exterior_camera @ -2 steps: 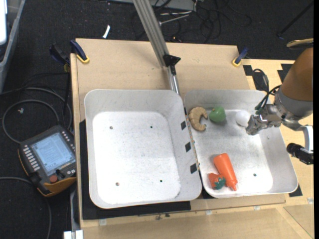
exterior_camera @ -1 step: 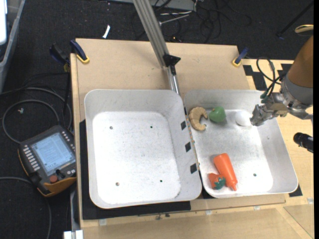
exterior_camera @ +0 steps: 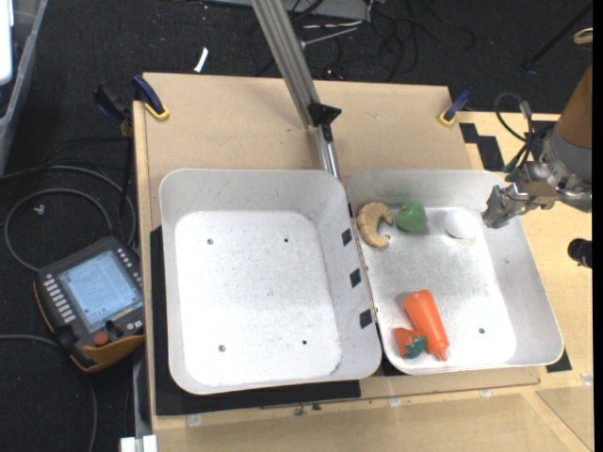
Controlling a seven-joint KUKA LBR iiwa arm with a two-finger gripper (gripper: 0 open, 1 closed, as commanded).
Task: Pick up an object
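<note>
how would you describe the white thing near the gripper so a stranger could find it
Look in the right-hand bin, along its far edge. Three small things sit in a row there; the white egg-shaped object is the one nearest the gripper, right of the green object and tan curved piece.

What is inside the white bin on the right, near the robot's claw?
The right bin holds four things: a tan croissant-shaped toy, a green lump, a small white object and an orange carrot toy. Anything under them is covered. The gripper hovers at the bin's far-right rim.
</note>
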